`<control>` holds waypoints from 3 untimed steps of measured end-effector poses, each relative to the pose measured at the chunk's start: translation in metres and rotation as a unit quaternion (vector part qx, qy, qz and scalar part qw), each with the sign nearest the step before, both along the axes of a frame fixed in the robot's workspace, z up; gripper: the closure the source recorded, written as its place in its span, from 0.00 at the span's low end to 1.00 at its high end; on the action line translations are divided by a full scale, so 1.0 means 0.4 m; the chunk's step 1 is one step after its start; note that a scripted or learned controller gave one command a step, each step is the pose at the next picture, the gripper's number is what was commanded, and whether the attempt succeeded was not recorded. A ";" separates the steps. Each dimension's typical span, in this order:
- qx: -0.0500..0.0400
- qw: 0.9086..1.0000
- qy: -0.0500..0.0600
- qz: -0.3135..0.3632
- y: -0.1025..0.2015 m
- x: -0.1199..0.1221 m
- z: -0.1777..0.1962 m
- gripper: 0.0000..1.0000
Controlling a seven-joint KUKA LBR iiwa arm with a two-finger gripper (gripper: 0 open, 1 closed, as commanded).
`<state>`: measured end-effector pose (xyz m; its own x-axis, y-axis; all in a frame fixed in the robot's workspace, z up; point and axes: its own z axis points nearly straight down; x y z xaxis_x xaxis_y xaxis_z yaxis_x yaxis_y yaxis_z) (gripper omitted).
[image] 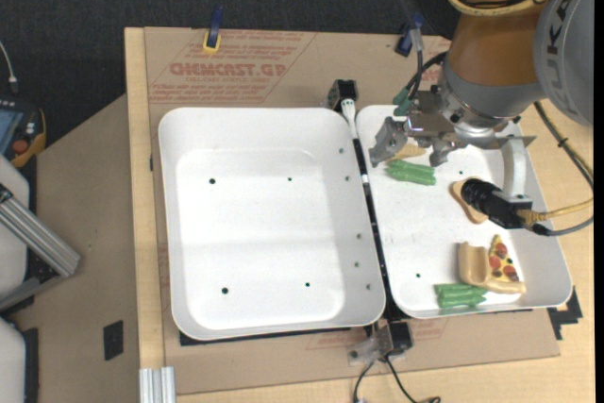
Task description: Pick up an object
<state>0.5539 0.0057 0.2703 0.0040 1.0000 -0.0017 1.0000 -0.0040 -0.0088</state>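
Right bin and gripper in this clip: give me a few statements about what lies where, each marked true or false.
1. The toy pizza slice lies in the right bin. True.
2. Both green pea pods lie in the left bin. False: one pea pod lies near the gripper and the other pea pod at the near edge, both in the right bin.
3. The gripper hovers over the right bin's far end. True.
4. The arm reaches in from the left. False: it enters from the right.
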 end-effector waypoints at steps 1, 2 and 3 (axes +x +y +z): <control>0.000 1.000 0.000 0.000 -0.106 0.115 -0.227 0.00; 0.002 1.000 -0.008 0.006 0.098 0.188 -0.123 0.00; -0.001 1.000 -0.010 0.000 -0.043 0.238 0.054 0.00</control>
